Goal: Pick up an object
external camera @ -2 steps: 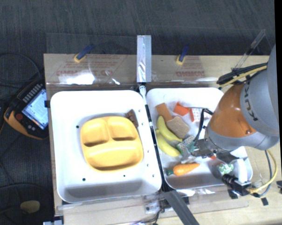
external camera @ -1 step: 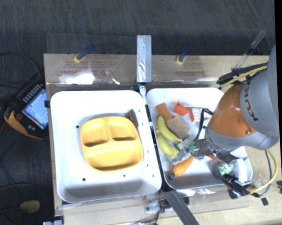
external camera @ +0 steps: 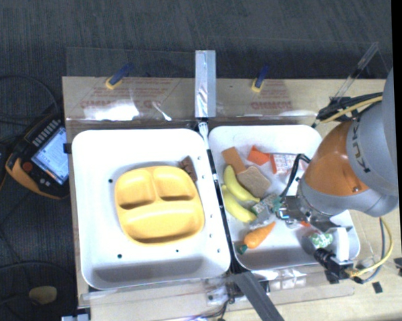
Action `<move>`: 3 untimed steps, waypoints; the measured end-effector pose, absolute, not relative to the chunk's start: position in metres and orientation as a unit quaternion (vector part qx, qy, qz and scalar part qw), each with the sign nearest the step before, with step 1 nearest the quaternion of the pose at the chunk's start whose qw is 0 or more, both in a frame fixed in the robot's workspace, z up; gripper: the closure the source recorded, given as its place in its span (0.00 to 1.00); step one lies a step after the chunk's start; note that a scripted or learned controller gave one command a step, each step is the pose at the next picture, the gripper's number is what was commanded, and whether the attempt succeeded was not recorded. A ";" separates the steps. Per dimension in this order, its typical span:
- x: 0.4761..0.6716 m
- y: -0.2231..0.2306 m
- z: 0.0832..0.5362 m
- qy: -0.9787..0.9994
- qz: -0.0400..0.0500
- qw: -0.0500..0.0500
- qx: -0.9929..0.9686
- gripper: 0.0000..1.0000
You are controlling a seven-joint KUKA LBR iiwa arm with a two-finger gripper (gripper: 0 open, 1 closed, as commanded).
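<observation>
Wooden bench [external camera: 298,96] on dark carpet, two white bins. Left bin [external camera: 89,194] holds a yellow tray [external camera: 159,201]. Right bin [external camera: 306,135]: bananas [external camera: 234,195], carrot [external camera: 259,236], bread slice [external camera: 254,179]. "KUKA" partly legible on the arm [external camera: 360,159]. Gripper [external camera: 273,206] sits low at centre right, just above the carrot, beside the bananas; grip state cannot be told.

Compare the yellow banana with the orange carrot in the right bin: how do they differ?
The curved yellow banana is longer than the tapered orange carrot. The banana lies beside the divider wall, running up-down in view; the carrot lies slantwise, nearer the front wall. Both rest loose on the floor of the right white bin.
</observation>
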State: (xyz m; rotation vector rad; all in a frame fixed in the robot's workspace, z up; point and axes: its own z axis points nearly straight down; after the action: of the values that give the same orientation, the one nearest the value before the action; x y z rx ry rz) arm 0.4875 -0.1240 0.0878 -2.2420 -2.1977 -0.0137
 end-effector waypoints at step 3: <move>0.593 -0.087 0.181 -0.755 0.003 0.001 -0.656 0.00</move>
State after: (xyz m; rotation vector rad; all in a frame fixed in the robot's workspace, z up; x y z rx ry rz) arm 0.5934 -0.0875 0.1807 -2.0602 -2.3699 0.0109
